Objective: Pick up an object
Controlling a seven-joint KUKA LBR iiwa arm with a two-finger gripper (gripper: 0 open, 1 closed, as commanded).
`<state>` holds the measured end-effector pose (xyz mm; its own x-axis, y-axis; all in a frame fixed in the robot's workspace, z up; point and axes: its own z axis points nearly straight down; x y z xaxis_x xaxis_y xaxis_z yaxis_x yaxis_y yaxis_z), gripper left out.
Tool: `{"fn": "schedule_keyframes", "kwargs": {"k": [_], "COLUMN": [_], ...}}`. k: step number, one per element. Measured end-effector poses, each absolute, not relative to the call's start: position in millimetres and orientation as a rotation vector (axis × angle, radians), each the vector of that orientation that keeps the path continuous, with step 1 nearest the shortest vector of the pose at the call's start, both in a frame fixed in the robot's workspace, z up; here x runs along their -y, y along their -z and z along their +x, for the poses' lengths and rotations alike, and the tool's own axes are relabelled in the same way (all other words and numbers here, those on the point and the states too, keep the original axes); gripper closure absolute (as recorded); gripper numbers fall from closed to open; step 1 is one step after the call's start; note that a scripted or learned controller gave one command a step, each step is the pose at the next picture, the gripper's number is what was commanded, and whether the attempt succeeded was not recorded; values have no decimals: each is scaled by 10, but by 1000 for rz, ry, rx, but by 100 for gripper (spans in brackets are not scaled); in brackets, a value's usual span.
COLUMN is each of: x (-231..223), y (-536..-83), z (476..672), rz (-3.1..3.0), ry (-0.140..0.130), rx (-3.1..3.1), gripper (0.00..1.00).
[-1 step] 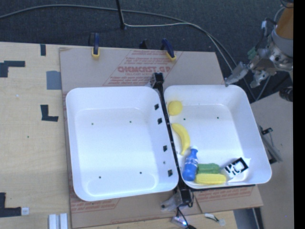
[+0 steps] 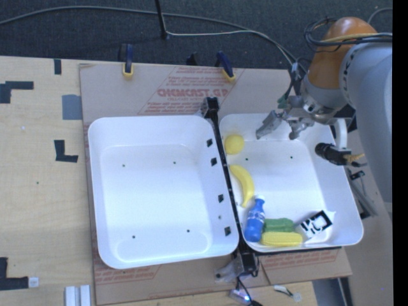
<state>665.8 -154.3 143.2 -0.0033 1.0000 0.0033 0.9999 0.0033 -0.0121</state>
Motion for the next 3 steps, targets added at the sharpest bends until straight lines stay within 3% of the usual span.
{"fn": "schedule_keyframes", "kwargs": {"k": [1, 2, 3], "x": [1224, 928, 975], "y": [-1866, -1249, -837], "z": [6505, 6670, 6298], "rz": [-2220, -2215, -2220], "ry": [2, -5, -2], "rx": [2225, 2221, 2221], "gripper": [0, 0, 0]}}
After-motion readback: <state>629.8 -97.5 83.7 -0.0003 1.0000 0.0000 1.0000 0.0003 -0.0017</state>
